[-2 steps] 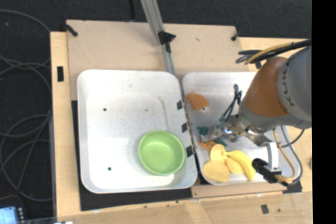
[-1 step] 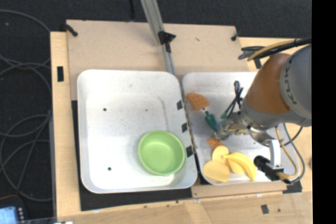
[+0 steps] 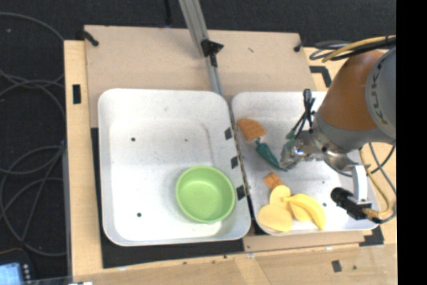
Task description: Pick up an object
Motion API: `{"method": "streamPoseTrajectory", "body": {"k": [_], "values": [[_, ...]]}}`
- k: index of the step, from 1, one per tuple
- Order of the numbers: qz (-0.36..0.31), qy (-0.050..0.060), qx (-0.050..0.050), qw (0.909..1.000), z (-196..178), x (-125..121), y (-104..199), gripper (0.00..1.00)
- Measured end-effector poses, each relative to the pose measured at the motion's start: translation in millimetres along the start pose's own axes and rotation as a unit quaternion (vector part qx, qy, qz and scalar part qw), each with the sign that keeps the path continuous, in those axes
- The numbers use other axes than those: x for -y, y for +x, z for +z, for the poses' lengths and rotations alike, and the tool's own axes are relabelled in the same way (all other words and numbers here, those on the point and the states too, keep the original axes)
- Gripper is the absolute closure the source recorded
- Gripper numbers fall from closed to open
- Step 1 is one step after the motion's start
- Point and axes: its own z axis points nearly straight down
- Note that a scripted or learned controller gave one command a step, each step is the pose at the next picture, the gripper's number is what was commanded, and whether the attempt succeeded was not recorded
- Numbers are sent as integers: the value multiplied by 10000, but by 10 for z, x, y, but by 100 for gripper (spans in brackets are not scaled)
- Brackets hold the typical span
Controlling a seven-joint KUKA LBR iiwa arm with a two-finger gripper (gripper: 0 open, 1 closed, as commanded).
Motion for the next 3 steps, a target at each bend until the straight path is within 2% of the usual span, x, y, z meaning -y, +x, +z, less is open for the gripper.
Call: {"method": "streamPoseTrajectory", "body": {"k": [1,2,3], "values": [[1,0,2,10000,-460,19,-68,100],[-3,4,0,10000,-760,-1,-78,100],[-16,28,-9,10000,-722,55,515,100]]}}
